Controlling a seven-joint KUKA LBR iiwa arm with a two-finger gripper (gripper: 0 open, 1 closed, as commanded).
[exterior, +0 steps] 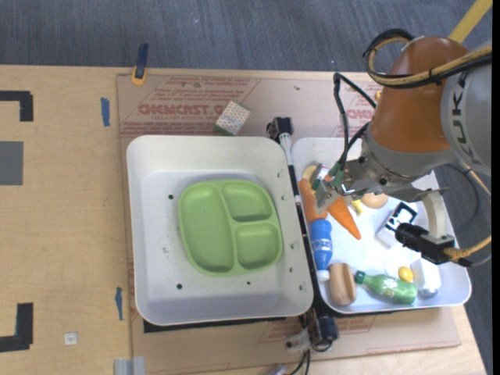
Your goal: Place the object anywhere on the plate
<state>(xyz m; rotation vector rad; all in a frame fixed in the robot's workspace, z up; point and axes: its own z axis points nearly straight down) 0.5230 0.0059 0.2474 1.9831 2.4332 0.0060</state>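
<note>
A green plate (230, 226) with three compartments lies in the middle of the left white bin (148, 209). My gripper (334, 181) hangs low over the upper left part of the right bin (457, 287), just above the thick end of an orange toy carrot (345, 216). The arm's wrist hides the gripper from above. Nothing lies on the plate.
The right bin holds a blue bottle (321, 244), a hot dog bun (341, 283), a green bottle (388, 288), a long orange piece (307, 201), a beige round piece (375, 201) and a small yellow piece (405, 273). A patterned cube (233, 118) sits behind the left bin.
</note>
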